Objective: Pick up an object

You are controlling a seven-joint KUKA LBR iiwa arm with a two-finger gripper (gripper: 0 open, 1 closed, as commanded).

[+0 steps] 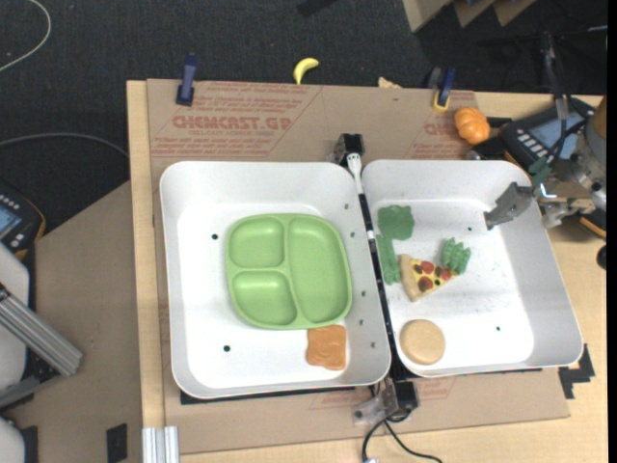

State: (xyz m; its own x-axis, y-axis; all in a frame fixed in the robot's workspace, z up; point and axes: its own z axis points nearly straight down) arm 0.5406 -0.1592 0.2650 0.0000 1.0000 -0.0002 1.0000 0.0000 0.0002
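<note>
- Where the arm comes in at the right edge, most of it is cut off; the hand shows as a grey tip over the right bin's upper right corner, and I cannot tell whether it is released or clenched.
- Nothing is seen between its tips; it hangs apart from every object.
- Toys in the right bin: a green leafy piece with a green strip below it along the left wall, a pizza slice touching a small green bush-like piece, and a tan round cookie near the front rim.
- The right half of that bin's floor lies bare.
- In the left bin, a green divided plate sits mid-floor, with an orange toy just beside its lower corner; its shape is hard to make out.
- On the worktop behind the bins, an orange fruit and a yellow banana lie near the far edge.
</note>
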